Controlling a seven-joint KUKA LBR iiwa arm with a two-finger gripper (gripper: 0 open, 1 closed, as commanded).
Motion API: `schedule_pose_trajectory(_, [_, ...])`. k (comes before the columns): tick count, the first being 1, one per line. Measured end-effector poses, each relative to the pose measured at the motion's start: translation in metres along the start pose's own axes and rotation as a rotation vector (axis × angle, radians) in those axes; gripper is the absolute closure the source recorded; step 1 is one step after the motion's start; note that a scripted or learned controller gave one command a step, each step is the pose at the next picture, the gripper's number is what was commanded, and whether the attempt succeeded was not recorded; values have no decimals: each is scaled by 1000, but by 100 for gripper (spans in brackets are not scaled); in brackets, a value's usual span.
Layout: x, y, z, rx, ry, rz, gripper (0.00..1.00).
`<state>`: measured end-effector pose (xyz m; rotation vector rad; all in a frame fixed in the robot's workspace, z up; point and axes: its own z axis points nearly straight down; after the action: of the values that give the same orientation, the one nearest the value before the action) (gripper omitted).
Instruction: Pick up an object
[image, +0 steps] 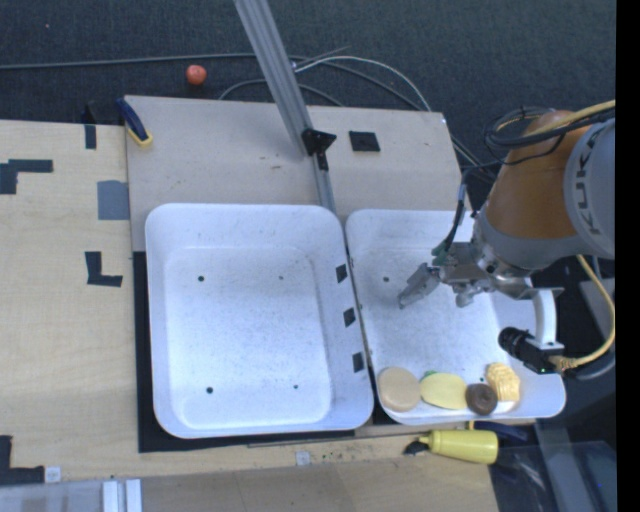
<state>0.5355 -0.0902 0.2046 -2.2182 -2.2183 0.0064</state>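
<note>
My jaws (418, 287) hang over the middle of the right bin (385, 235), spread apart with nothing between them. The objects lie well apart from me along that bin's near edge: a tan round piece (398, 388), a yellow-green piece (441, 390) beside it, a small brown piece (481, 399) and a yellow corn-like piece (503, 380). The left bin (245, 320) sits alongside on the worktop (60, 230).
</note>
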Motion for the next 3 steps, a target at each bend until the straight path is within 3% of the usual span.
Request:
schedule_pose_trajectory(2, [4,-2,106,0,0,0,0])
schedule_pose_trajectory(3, [4,0,93,-4,0,-1,100])
